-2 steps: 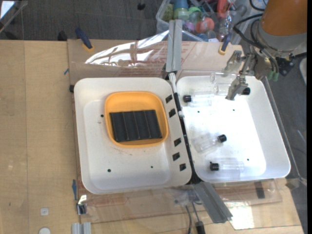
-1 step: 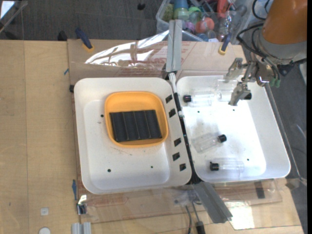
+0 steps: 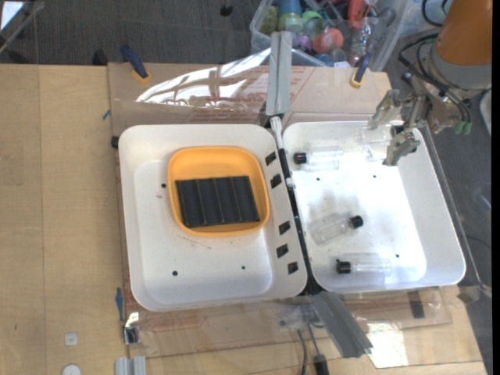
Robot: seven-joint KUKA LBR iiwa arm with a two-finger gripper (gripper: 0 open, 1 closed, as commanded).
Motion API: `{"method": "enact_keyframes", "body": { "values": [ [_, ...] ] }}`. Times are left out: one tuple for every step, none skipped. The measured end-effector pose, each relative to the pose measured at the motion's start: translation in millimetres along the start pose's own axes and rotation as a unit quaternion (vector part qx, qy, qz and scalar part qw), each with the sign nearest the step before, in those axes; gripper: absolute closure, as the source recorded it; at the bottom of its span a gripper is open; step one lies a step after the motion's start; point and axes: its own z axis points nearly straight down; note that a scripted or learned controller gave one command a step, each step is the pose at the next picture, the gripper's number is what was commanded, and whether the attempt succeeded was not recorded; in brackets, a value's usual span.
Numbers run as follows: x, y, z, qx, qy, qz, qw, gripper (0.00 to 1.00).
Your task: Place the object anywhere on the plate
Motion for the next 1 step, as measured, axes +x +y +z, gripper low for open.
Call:
{"method": "enact_keyframes", "body": {
  "values": [
    [-1.2, -2.5, 9.7, -0.001, 0.002, -0.121, 0.9927, 1.0]
  ]
}}
